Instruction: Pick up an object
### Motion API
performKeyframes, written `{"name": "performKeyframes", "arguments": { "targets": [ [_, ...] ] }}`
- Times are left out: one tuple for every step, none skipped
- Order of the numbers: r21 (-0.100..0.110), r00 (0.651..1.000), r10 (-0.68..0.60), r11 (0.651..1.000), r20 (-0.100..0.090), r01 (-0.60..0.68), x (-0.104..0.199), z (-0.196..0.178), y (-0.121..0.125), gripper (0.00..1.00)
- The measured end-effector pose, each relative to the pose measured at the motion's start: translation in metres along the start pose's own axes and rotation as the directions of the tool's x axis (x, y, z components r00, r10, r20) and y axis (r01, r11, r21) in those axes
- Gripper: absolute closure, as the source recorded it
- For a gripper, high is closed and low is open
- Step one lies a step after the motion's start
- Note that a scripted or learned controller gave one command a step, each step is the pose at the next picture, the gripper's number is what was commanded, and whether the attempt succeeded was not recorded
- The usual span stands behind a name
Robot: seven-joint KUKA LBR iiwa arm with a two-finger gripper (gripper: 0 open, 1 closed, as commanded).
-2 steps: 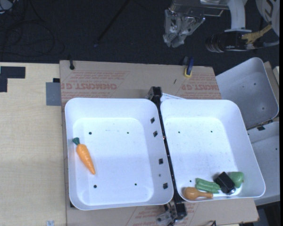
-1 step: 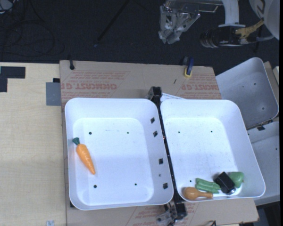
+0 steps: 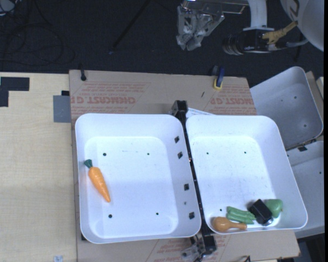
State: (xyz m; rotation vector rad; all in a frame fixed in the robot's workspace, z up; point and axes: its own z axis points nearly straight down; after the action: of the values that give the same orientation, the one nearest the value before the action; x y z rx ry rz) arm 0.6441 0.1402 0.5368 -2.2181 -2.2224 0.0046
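Observation:
An orange toy carrot (image 3: 99, 184) with a green top lies near the left wall of the left bin (image 3: 128, 125). In the front right corner of the right bin (image 3: 235, 125) sit a green pod-shaped toy (image 3: 240, 215), a black block (image 3: 261, 212), a light green piece (image 3: 274, 205) and a tan pear-shaped toy (image 3: 228, 224), packed close together. My gripper (image 3: 192, 37) hangs high at the top of the view, beyond the bins' far edge, well away from every object. Nothing shows in it.
The bins rest on a brown cardboard sheet (image 3: 153, 94) on a light wooden bench (image 3: 27, 162). A black divider with clips (image 3: 187, 168) joins the two bins. A grey metal plate (image 3: 292, 102) lies to the right of the right bin.

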Motion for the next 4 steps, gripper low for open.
{"name": "performKeyframes", "arguments": {
  "targets": [
    [0.000, 1.000, 0.001, 1.000, 0.000, -0.001, 0.016, 0.000, 0.000, 1.00],
    [0.000, 1.000, 0.001, 1.000, 0.000, -0.001, 0.032, 0.000, 0.000, 1.00],
    [-0.001, 1.000, 0.001, 1.000, 0.000, -0.001, 0.048, 0.000, 0.000, 1.00],
    [-0.001, 1.000, 0.001, 1.000, 0.000, -0.001, 0.064, 0.000, 0.000, 1.00]
  ]
}}
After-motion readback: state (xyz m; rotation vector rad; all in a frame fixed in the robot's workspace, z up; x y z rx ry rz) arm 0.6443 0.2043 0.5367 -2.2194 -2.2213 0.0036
